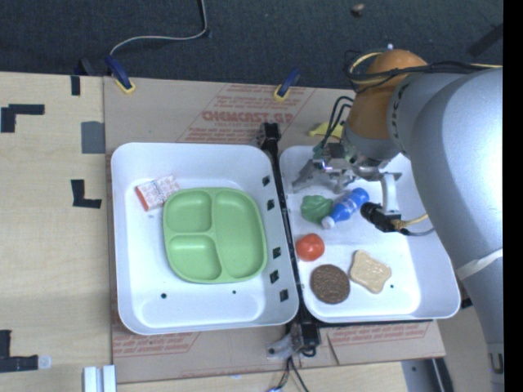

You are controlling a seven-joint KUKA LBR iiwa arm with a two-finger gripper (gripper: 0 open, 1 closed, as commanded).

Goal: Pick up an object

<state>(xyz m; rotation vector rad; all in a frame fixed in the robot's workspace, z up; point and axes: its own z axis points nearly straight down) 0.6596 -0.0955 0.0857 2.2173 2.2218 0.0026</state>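
Blue bottle point(346, 206) mid right bin point(425, 292), gripper point(325, 172) above, near divider

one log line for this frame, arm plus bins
gripper over right bin, above green toy and blue bottle | tomato, brown patty, bread nearer | left bin: green tray, packet

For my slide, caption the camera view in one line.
KUKA arm's gripper hovers over the right bin above a green toy and blue bottle; a green divided plate fills the left bin.
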